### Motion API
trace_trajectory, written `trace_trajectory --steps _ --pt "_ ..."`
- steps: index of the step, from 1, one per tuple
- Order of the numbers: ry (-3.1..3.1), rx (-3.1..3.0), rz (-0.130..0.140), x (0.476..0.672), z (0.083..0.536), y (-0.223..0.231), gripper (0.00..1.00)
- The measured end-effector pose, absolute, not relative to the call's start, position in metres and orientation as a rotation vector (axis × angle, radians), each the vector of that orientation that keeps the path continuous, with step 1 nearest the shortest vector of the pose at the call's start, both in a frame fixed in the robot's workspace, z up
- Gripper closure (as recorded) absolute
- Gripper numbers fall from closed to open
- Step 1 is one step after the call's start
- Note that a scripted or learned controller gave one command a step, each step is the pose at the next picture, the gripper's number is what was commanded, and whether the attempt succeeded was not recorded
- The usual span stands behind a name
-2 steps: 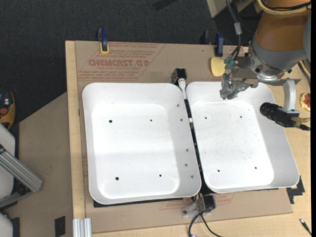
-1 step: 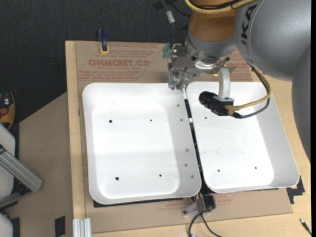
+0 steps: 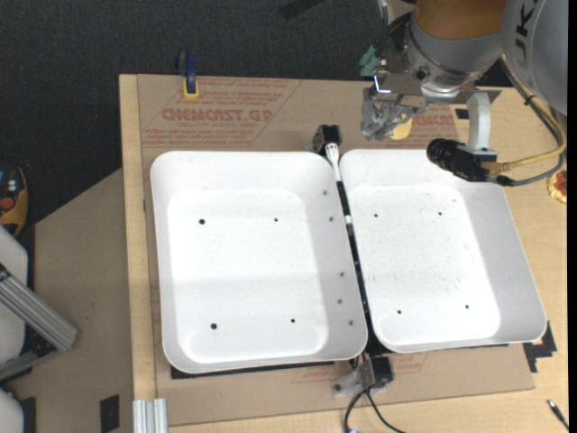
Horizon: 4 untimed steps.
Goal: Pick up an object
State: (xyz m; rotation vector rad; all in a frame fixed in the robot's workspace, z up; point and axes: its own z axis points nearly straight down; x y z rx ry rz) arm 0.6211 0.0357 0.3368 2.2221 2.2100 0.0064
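Cardboard, a brown printed sheet (image 3: 234,115), covers the table, and on it sit two shallow white plastic bins side by side, the left bin (image 3: 171,242) and the right bin (image 3: 433,260), their inner rims touching. A small black clip (image 3: 326,138) sits where the two rims meet at the far edge, and from here I'd guess it is there to keep the pair from sliding. A blue and yellow clamp (image 3: 187,72) bites the cardboard at the table's far left corner, most likely pinning the sheet down for the same reason.

The grey arm with the orange band (image 3: 460,7) reaches in over the table's far right corner, and its claw (image 3: 386,120) hangs just past the far rim of the right bin, near that bin's inner corner, above the cardboard and not over the bin floor. Whether the claw is wide or narrow I cannot tell from this angle; the metal there is a blur.

Right at the claw's tip shows a small pale yellowish lump (image 3: 399,127). That looks to me the likeliest thing for the pick, though I can't say if it is gripped, merely touched, or lying on the cardboard behind the claw
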Motion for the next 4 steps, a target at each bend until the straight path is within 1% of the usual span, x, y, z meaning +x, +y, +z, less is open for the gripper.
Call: trace_trajectory --steps 1,2,3,4 --pt "2.208 2.225 0.004 0.602 0.366 -0.034 1.00" --pt "2.228 2.224 -0.008 0.631 0.296 -0.014 1.00" --pt "2.218 2.218 0.006 0.613 0.339 -0.015 1.00" --pt "2.233 2.219 -0.005 0.631 0.282 0.049 1.00"
